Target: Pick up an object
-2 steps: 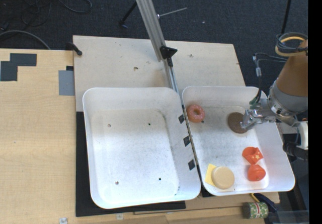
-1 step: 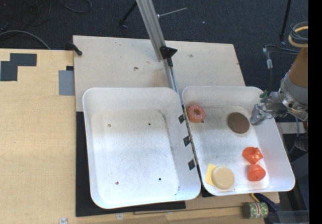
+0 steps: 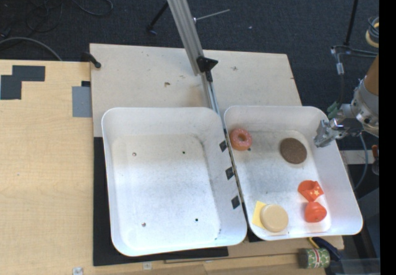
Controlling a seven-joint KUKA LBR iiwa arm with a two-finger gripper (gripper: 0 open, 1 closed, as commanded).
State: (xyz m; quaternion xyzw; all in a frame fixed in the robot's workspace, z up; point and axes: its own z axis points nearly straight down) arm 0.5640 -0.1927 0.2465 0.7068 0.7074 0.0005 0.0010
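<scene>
On the pale wooden tabletop (image 3: pixel 247 76) sit two shallow white plastic bins side by side. The left white bin (image 3: pixel 124 125) shows a speckled bare floor. A slanted silver aluminium rail (image 3: pixel 185 20) runs down toward the seam between them. In the right white bin (image 3: pixel 346 181) lie, from left to right, a pink-glazed ring doughnut (image 3: pixel 241 139) near the dividing edge, a cream round disc on a yellow square slice (image 3: pixel 272 217) at the near rim, a flat brown round patty (image 3: pixel 293 150), and two glossy red tomato-like pieces (image 3: pixel 312 191) (image 3: pixel 315 211). At the right bin's far right rim hangs the metal claw (image 3: pixel 324 133), above the rim and apart from the patty; whether its fingers are spread or closed cannot be told, and nothing is seen in it.
</scene>
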